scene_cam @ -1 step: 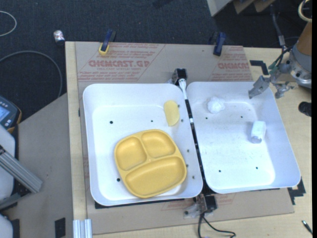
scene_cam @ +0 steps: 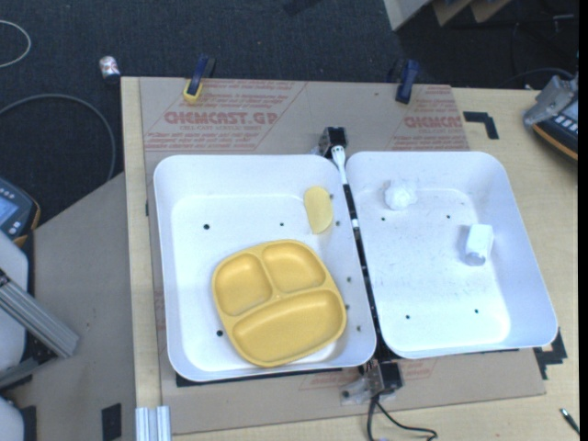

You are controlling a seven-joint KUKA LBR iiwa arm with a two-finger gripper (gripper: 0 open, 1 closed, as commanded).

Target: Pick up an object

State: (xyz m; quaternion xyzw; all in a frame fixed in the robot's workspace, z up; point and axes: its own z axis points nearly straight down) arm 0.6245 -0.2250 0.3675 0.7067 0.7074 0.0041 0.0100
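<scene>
A yellow divided plate with three compartments lies in the left bin, toward its front. A small pale yellow oval piece rests against that bin's far right wall. In the right bin a crumpled white lump sits near the back left, and a small white cylinder-like object lies toward the right side.
Both bins stand on a brown cardboard sheet held by a yellow clip and a blue clip at the back. Cables and dark floor surround the bench. A grey device sits at the far right.
</scene>
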